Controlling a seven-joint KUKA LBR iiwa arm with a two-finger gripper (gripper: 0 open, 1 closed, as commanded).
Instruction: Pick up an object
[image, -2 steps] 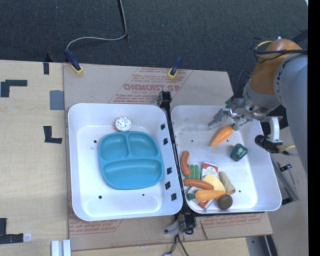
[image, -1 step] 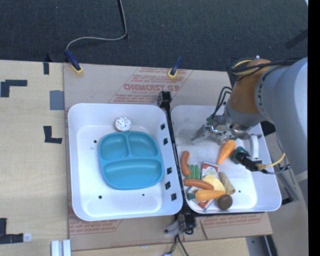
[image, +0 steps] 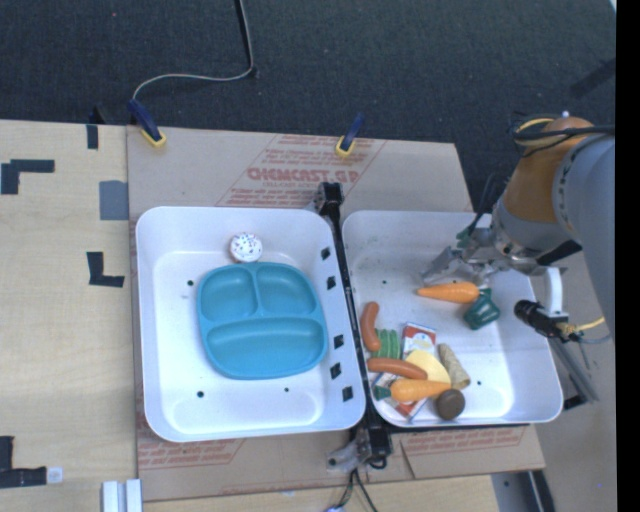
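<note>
Two shallow white plastic bins sit side by side on a cardboard-covered bench. The left bin (image: 160, 400) holds a light blue plastic plate with three compartments (image: 263, 320), lying flat near the middle, and a small round white speckled piece (image: 245, 247) just beyond the plate's far edge.

The right bin (image: 400, 235) holds a heap of toy food toward its near side: an orange-red sausage (image: 371, 326) standing lengthwise near the left wall, a second red sausage (image: 397, 368) lying crosswise, a yellow wedge of cheese (image: 424, 366), an orange carrot-shaped piece (image: 420, 390), a tan stick (image: 453, 366), a dark brown round piece (image: 450, 403) and a small red and white card (image: 418, 335). Further right, apart from the heap, an orange toy carrot (image: 449, 293) lies crosswise, with a dark green block (image: 481, 312) touching its right end.

The grey arm's two-finger gripper (image: 455, 262) hangs low in the right bin, just beyond the orange toy carrot, its metal fingers spread apart with nothing between them.
</note>
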